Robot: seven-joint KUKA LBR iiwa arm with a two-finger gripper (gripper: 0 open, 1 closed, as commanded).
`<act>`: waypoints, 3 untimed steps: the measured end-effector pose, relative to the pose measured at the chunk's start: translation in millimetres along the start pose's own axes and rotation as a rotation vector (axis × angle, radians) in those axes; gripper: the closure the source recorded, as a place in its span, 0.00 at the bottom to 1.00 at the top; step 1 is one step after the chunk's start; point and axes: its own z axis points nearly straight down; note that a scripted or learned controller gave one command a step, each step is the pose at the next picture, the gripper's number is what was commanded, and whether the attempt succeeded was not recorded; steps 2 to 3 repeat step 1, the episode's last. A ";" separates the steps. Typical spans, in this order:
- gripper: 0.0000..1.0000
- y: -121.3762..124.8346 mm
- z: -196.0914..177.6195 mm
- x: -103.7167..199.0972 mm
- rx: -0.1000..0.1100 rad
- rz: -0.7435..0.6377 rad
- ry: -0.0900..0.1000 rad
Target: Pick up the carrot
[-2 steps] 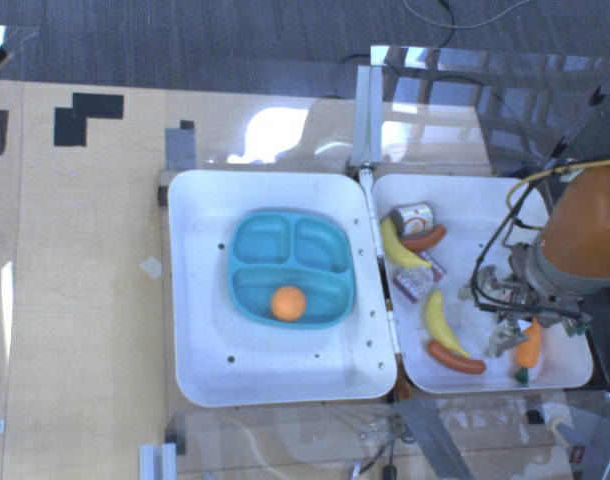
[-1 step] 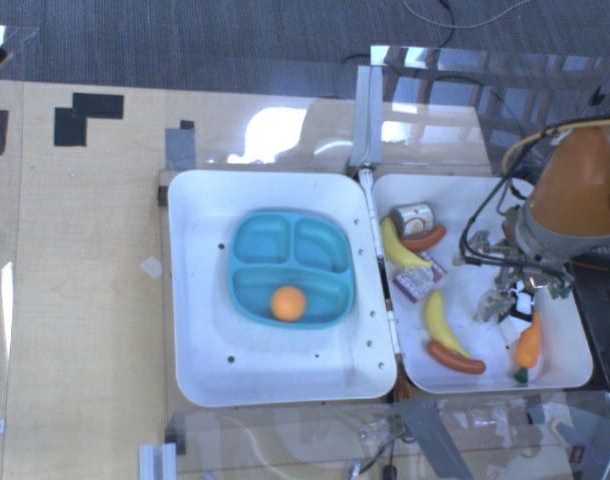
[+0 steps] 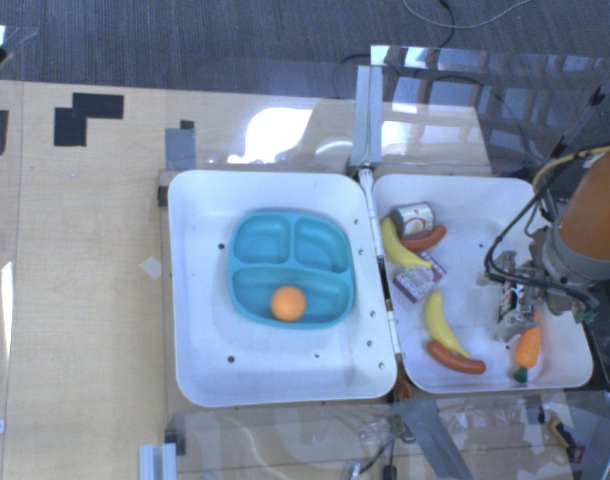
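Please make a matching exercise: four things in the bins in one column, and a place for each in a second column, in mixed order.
Things:
1. orange ball
2. carrot
3. can
4. blue divided plate

Places:
a. top left of the right bin
b. in the plate's lower compartment
c. near the lower right corner of the right bin, just below the tool
d. middle of the left bin

Pairs: 1-b, 2-c, 3-a, 4-d

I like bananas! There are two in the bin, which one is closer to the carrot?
The lower banana, lying between the purple packet and the sausage. The other banana sits higher up beside the can, farther from the carrot.
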 end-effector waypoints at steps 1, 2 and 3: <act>0.00 2.0 0.2 39.5 0.002 -0.148 -0.004; 0.00 2.0 0.2 39.5 0.002 -0.148 -0.004; 0.00 2.0 0.2 39.5 0.002 -0.148 -0.004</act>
